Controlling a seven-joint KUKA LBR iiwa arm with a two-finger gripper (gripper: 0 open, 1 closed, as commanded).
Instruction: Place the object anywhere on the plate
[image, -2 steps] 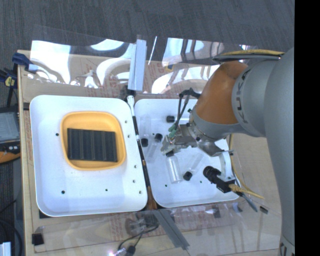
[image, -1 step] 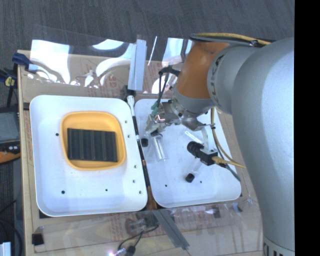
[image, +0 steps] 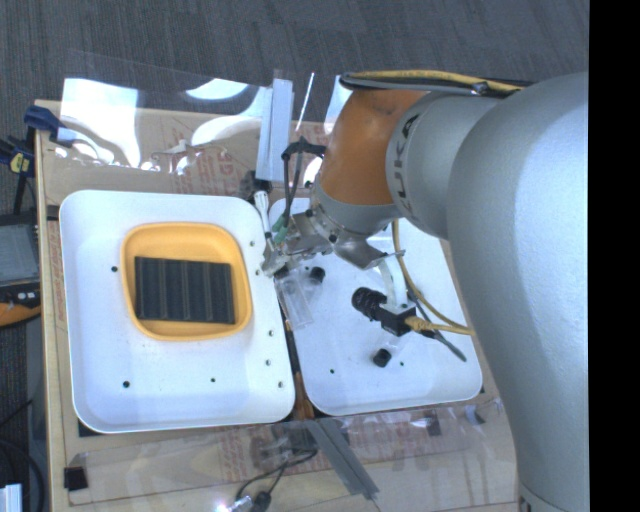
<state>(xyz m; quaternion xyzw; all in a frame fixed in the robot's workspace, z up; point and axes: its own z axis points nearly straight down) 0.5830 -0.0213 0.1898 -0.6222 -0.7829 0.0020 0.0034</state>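
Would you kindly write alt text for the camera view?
A grey arm with an orange band reaches from the right over the right white bin. The left bin holds a yellow plate with a dark ribbed centre.

The only lettering that can be made out is on the arm (image: 470, 190), upper right of the frame: dark capital letters run along the grey casing just right of the orange band (image: 365, 150), seen at a steep angle. A "U" and a "K" show; the rest curves out of sight. Faint reddish print on the bench's clear sheeting (image: 200, 150) is unreadable.
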